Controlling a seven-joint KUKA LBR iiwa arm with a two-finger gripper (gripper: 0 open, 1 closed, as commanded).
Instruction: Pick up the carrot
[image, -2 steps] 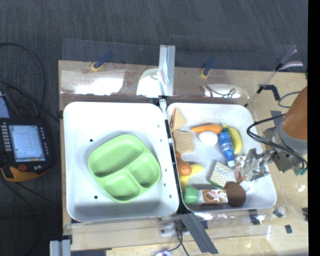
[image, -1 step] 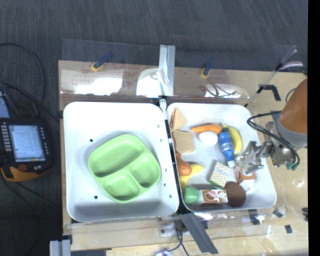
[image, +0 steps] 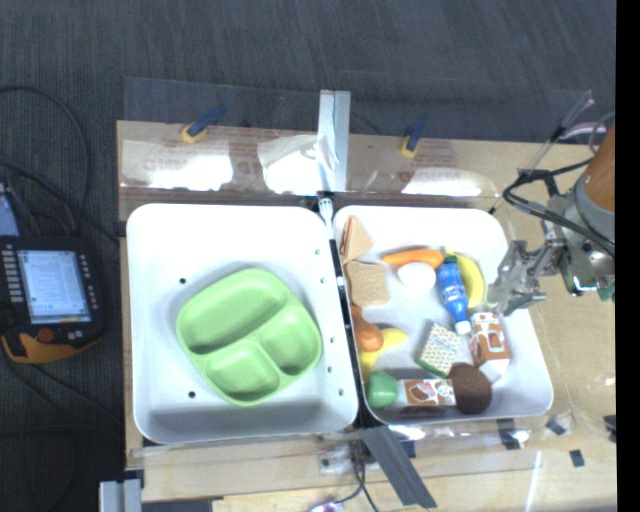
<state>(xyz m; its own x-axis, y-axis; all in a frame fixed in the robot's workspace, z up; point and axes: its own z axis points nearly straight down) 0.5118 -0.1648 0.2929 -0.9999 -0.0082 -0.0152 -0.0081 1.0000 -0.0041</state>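
Observation:
The carrot (image: 412, 257) is an orange stick lying flat near the back of the right bin (image: 440, 216). A white egg-like piece (image: 415, 277) sits just in front of it and a blue bottle (image: 452, 290) is to its right. My gripper (image: 520, 283) hangs over the bin's right rim, about a hand's width right of the carrot and apart from it. It looks open, with nothing between its fingers.
Packed around the carrot are bread slices (image: 366, 283), a banana (image: 472, 278), a small carton (image: 488, 338), a green-white packet (image: 440, 348), a brown ball (image: 470, 388) and a green apple (image: 381, 388). The left bin (image: 160, 260) holds a green divided plate (image: 250, 335).

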